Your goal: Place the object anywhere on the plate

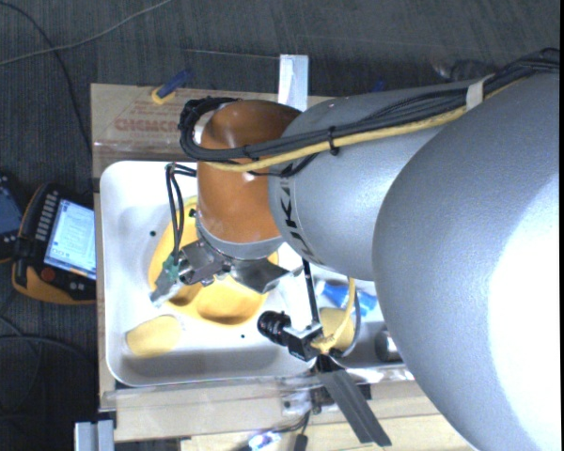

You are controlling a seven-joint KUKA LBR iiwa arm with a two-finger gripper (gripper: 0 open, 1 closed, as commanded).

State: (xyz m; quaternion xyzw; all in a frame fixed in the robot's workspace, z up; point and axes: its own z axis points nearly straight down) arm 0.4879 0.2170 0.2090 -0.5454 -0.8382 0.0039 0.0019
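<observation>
Reaching in from the right, the grey arm (pixel 451 214) covers most of the scene, its orange band (pixel 237 172) standing above the left white bin (pixel 122 195). Black cables (pixel 357 130) are strapped along it. Its gripper (pixel 207 271) hangs low over the bin's middle, and whether it is wide, narrow or holding anything cannot be told from here, since the wrist blocks the view.

Under the wrist lies a yellow plate (pixel 221 303), of which a lower part and a sliver at the left show. A pale yellow object (pixel 152 334), possibly a soft food-shaped toy, lies on the bin floor near the front left corner, just beside the plate and apart from the gripper.

A cardboard sheet (pixel 136 116) sits behind the bin; its red printed lettering is too blurred to read. A small blue and yellow item (pixel 172 85) rests on it. On the floor to the left is a handheld control pad (pixel 61 242) with an orange casing and a lit screen, its text unreadable. The right bin is almost wholly hidden by the arm; something blue (pixel 334 294) peeks out there.
</observation>
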